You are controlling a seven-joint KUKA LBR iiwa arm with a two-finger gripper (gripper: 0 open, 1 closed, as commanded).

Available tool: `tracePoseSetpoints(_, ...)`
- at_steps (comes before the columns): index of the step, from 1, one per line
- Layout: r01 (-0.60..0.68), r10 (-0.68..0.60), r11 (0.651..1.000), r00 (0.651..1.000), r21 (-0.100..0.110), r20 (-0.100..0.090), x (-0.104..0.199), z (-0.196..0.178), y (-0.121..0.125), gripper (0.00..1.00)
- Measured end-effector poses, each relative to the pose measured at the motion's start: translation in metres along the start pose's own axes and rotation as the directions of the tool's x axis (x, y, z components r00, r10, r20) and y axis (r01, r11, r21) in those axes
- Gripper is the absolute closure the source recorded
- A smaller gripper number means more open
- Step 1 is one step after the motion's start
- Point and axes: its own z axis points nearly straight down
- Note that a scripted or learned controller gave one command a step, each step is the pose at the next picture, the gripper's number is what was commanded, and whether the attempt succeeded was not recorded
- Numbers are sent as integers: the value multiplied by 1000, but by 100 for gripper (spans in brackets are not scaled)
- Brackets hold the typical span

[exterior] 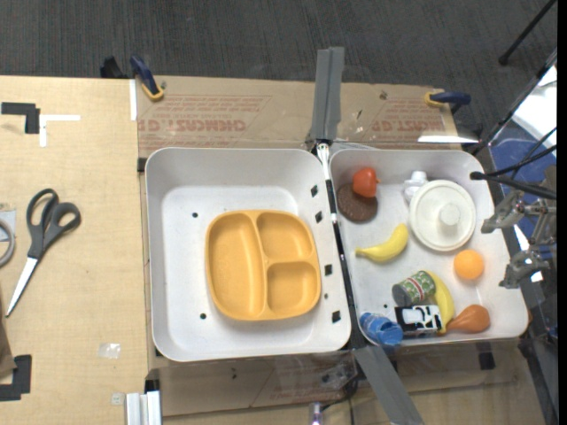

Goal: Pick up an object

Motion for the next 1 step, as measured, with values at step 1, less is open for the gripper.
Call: tracePoseSetpoints(1,-120,120,993,993,0,0,-46,152,43,0)
